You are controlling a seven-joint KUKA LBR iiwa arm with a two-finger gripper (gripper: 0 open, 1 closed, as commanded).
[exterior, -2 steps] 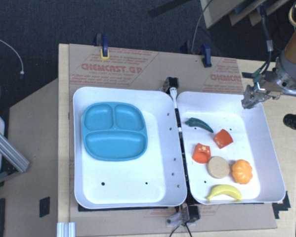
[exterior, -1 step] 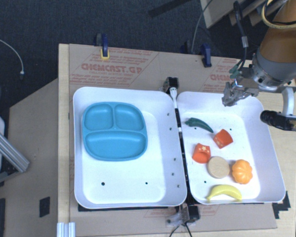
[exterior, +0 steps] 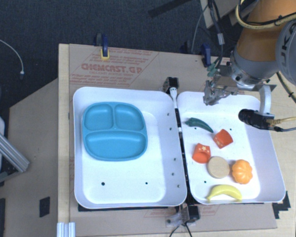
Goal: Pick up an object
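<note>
So the gripper [exterior: 211,98] is hanging over the far edge of the right bin [exterior: 272,161], and honestly I can't tell how it's set, nothing visible in it anyway. Everything else I'll place off the green pepper [exterior: 199,124], which lies just below the gripper. Right of it and a bit nearer is a red block [exterior: 223,139]. Below the pepper is a red-orange tomato-looking piece [exterior: 201,153], then a tan round disc [exterior: 218,167], with an orange pumpkin-ish thing [exterior: 241,171] beside that. Nearest of all is the banana [exterior: 225,192]. Way left of the pepper, the left bin [exterior: 130,181] holds a blue divided plate [exterior: 115,131].
</note>
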